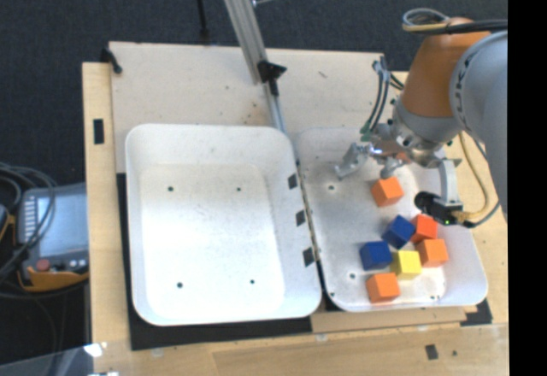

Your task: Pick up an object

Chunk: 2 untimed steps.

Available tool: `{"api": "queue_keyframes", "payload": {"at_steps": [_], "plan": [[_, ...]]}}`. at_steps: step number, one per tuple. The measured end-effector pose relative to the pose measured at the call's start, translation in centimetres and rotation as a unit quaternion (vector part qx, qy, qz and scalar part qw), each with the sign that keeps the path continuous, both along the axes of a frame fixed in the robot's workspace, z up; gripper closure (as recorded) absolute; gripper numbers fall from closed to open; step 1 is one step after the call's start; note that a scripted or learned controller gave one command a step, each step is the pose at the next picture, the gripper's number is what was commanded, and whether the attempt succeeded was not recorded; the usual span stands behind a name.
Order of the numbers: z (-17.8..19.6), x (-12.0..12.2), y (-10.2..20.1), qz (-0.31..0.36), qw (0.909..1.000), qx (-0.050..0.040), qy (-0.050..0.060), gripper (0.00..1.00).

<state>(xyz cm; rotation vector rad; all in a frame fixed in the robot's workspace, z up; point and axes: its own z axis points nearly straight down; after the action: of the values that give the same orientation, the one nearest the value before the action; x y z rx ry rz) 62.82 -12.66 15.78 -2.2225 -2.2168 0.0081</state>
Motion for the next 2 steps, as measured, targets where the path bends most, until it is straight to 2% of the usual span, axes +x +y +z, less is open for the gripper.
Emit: {"api": "queue_keyframes", "payload": {"at_steps": [1, 2], "plan": [[-3.9, -0.1, -0.3, 0.001, 1.0000, -0.0002, -0.004, 0.00], [-2.8, 0.0, -0.3, -0.002, 1.0000, 0.0008, -0.006, 1.00]]}}
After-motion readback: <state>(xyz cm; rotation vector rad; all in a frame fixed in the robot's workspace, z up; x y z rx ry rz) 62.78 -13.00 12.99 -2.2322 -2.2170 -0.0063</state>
